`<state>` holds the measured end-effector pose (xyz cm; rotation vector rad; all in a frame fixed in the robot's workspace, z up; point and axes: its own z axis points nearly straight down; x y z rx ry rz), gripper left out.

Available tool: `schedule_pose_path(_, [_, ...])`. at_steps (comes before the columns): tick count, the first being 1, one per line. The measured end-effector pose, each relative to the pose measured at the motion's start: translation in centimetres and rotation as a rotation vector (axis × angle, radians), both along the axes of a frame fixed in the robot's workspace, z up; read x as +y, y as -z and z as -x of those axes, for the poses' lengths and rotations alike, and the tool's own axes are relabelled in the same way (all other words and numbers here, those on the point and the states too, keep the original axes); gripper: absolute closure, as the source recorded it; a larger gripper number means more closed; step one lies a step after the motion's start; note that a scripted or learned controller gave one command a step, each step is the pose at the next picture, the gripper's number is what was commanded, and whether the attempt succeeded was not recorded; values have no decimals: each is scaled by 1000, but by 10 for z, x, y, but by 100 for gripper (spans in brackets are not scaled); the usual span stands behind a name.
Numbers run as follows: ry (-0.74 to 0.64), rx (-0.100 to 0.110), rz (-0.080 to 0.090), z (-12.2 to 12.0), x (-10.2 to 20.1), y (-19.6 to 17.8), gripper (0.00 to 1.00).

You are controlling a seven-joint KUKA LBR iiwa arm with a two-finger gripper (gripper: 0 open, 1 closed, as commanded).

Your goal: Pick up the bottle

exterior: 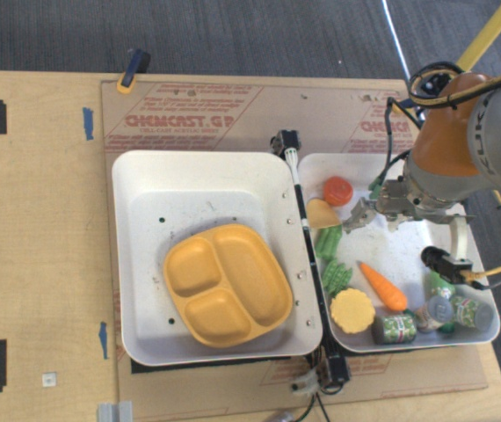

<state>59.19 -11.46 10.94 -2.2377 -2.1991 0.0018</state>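
Hazard: bottle (444,309) lies in the right bin's (409,251) near right corner, wedged beside a green can (395,328) and near a carrot (382,287). The gripper (356,220) hangs toward the far left, fingers' state indiscernible, so a grasp may snag neighbours or slip.

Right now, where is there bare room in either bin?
Left bin: bare floor between the yellow tray and the far wall. Right bin: crowded; one small patch between carrot and hand, and the near edge is packed.
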Motion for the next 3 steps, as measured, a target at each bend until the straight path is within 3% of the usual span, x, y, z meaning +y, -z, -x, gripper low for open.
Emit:
schedule_pose_path(1, [55,-4,1,25,119,-76,0])
schedule_pose_path(2, [86,-1,2,92,86,-75,0])
schedule_pose_path(3, [230,-3,2,55,134,-75,0])
